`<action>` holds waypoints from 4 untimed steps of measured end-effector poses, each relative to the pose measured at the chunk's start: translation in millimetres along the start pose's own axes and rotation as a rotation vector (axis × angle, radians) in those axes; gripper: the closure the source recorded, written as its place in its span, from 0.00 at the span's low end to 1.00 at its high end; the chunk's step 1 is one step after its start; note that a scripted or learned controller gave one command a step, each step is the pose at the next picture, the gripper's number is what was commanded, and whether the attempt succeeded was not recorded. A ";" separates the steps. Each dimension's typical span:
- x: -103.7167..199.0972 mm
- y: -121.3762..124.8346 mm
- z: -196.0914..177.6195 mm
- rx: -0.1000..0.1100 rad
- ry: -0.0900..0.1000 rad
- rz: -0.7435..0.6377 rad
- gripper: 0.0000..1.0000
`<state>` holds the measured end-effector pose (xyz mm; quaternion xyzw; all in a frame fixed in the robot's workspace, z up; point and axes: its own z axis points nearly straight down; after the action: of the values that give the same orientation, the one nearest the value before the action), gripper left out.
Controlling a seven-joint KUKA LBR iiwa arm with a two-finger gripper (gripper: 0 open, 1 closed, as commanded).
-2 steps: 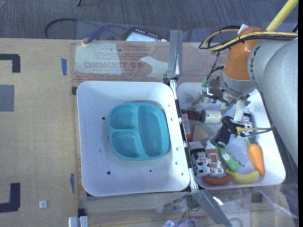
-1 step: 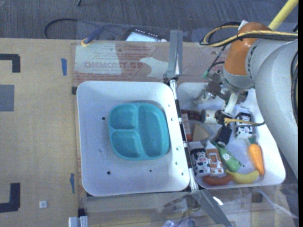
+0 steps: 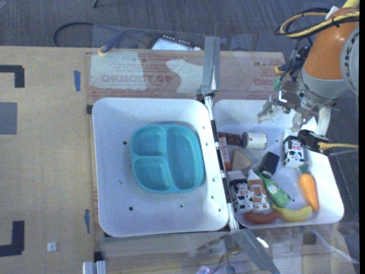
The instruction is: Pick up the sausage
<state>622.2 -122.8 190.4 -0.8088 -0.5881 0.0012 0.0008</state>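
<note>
- The sausage [image 3: 260, 217] lies at the near edge of the right bin [image 3: 336, 201], a reddish piece tucked under the banana [image 3: 294, 213] and just below the small cartons [image 3: 250, 193].
- My gripper [image 3: 283, 108] hangs over the far end of that bin, well apart from the sausage. Its fingers look spread, and I see nothing between them.
- I judge the step in hand is the approach: I must carry the gripper across the bin to the near-left corner.
- To do it well, I'd keep high over the carrot [image 3: 308, 189] and the green bottle [image 3: 275, 192], then drop straight down.
- I'd set the fingers across the sausage's short width, since the banana touches one end.
- The bin wall is close there; a slanted descent could catch it.
- The left bin holds only the blue tray [image 3: 167, 157].
</note>
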 end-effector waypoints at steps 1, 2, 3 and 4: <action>24.1 -19.8 9.7 0.002 0.001 -0.145 0.00; 5.1 -33.8 91.2 -0.012 0.000 -0.515 0.00; 9.2 -37.0 104.7 -0.008 0.001 -0.335 0.00; 9.3 -37.0 104.8 -0.008 0.001 -0.335 0.00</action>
<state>589.6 -102.6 85.8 -0.6995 -0.7146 -0.0019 -0.0020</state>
